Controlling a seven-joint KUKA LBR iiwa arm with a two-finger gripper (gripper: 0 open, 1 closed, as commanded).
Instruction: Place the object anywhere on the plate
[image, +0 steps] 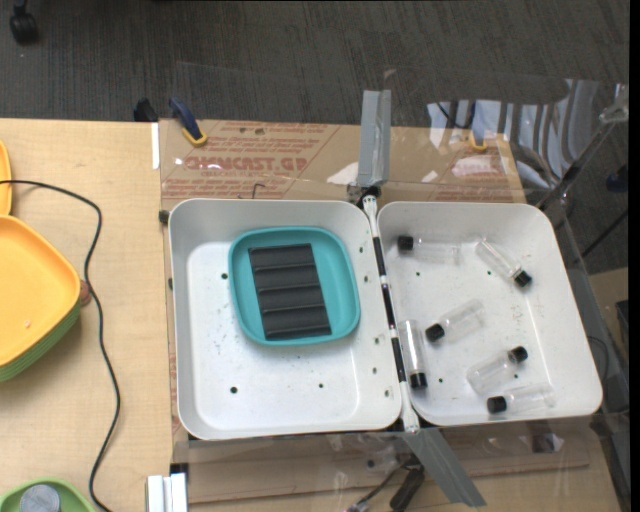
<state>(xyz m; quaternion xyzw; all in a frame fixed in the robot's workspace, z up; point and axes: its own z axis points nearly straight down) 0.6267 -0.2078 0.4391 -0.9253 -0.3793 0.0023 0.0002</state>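
Camera view: teal plate (294, 287) (left bin (200, 380)) bears a dark, seemingly ribbed block (289, 291).

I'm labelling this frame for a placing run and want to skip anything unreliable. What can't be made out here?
- Clear vials in the right bin: see-through bodies blend into the white floor; mostly black caps show, so the exact count is uncertain.
- Dark ribbed object on the teal plate: too little detail to identify it.
- Yellow dish: cut off by the left edge.

Red print "CHAMCAST" (partly legible, rest blurred) on the cardboard sheet (262, 158).
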